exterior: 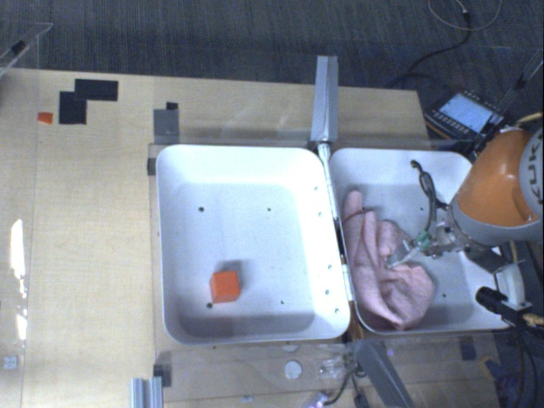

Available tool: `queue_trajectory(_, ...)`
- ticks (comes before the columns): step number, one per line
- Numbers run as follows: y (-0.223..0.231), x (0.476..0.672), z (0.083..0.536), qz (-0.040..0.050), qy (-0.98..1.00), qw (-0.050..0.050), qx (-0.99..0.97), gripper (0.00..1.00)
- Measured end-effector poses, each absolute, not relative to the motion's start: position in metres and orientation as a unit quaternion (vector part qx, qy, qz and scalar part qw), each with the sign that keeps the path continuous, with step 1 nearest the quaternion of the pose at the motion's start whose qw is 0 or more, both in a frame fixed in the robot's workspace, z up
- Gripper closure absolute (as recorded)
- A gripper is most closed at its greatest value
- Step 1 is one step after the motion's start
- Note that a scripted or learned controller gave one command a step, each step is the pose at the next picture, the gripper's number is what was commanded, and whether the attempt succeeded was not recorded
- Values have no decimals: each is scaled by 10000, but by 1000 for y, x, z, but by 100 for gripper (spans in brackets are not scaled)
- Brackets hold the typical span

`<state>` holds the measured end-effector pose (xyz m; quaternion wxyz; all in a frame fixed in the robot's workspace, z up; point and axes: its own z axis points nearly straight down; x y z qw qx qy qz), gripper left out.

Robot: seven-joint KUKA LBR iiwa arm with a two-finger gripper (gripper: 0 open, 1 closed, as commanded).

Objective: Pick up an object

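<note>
I see the tool (406,254) low over the pink cloth (382,270) in the right bin (382,164); its grip state I cannot tell; orange block (225,286) in left bin (238,164)

The pale wooden surface (85,245) carries two white bins side by side. The left bin (246,164) touches the right bin (382,164).

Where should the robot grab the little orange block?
Grip the orange block across two opposite flat sides, coming straight down from above. It sits alone on the left bin floor, away from the walls, so the fingers probably have room on either side.
</note>
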<state>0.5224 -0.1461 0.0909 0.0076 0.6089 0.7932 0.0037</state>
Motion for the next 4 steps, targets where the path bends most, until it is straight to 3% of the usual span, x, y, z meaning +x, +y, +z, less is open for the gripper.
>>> queue_trajectory(1,-129,587,91,43,8168,72,5769,0)
queue_trajectory(2,-89,628,91,37,8316,75,5553,0)
queue_trajectory(3,-87,630,104,61,8333,100,5527,100)
queue_trajectory(4,-87,630,104,57,8332,106,5529,0)
